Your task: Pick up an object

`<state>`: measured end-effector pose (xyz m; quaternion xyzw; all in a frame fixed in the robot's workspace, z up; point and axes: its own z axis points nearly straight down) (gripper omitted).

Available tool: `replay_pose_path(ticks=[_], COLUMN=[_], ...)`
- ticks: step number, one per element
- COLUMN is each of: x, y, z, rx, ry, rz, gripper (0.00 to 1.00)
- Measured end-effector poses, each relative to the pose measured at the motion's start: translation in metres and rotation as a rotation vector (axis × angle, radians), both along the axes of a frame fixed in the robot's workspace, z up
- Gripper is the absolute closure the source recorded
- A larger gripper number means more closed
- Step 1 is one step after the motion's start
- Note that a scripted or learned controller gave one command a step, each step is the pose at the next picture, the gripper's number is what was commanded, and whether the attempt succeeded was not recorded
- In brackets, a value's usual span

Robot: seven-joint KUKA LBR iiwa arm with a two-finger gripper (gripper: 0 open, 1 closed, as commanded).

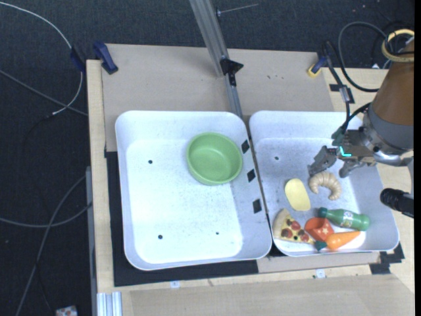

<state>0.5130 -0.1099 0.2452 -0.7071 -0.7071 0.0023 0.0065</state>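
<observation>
My gripper (335, 165) hangs over the right bin (289, 133), reaching in from the right. Its two dark fingers (322, 159) stand spread apart, open, with nothing between them. Just below the fingertips lies a tan croissant (327, 184). A yellow oval piece (297, 194) rests to the croissant's left. Along the bin's front edge sit a pizza slice (291, 228), a red pepper (318, 228), a green bottle (344, 218) and an orange carrot (342, 240).
A green bowl (214, 158) sits in the left bin (151, 196) near its back right corner. A metal rail (210, 28) slants down to the gap between the bins. Cables (355, 78) run along the bench's right side.
</observation>
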Motion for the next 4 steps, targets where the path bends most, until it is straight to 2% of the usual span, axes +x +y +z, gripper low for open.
replay_pose_path(ticks=[1, 2, 4], x=[0.001, -0.001, -0.015], y=[0.0, 0.002, 0.008], z=[0.002, -0.04, -0.148], rx=[0.0, 0.001, 0.002], ry=[-0.004, 0.003, 0.006], rz=[0.0, -0.001, -0.002], gripper=[0.0, 0.0, 0.0])
